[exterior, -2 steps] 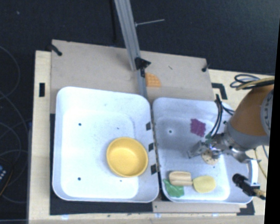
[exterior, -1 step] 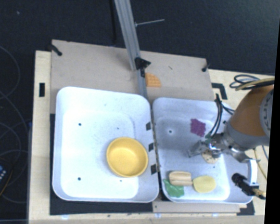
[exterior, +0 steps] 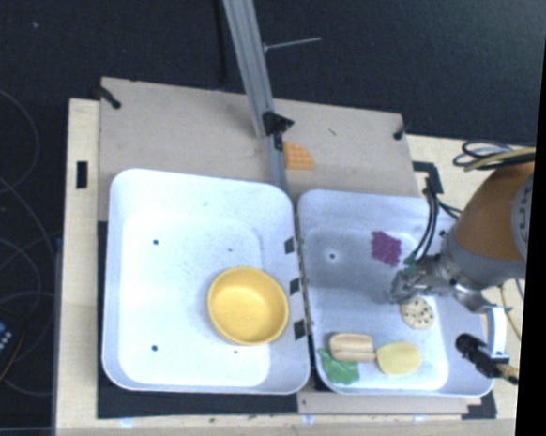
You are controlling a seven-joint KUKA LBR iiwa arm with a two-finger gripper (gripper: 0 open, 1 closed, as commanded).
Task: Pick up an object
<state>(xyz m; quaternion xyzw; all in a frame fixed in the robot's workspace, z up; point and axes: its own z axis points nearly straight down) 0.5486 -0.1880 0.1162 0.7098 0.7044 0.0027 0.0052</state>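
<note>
Nearest the camera, small foods are lining the front of the right bin (exterior: 429,389) while the hand (exterior: 405,287) is hanging just above them.

Green leaf (exterior: 338,368), tan bread roll (exterior: 351,346) and yellow lump (exterior: 399,359) are sitting along the front wall. Just behind, the round cracker (exterior: 418,313) is lying flat beside the hand, likely the target; it is looking light, stiff and brittle, so gripping gently across its rim would suit. Whether the hand is spread or pressed together cannot be told. Farther back, a purple scrap (exterior: 386,246) is resting. A yellow bowl (exterior: 247,305) is sitting in the left bin (exterior: 161,204) on the desk (exterior: 186,121).
</note>
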